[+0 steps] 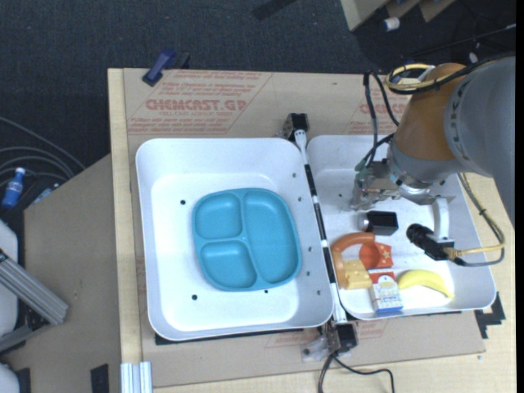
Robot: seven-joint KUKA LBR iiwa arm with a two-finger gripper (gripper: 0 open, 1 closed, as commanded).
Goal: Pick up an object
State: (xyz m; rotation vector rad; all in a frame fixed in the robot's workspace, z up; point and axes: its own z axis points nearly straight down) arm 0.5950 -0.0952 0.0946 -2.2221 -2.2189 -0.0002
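Banana (425,282) in right bin (483,289); blue tray (246,237) in left bin (164,219).

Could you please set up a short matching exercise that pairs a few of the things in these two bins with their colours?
Things:
1. divided tray
2. banana
3. small block
4. curved piece

Colours:
A. yellow
B. orange
C. light blue
D. black

Pairs: 1-C, 2-A, 3-D, 4-B
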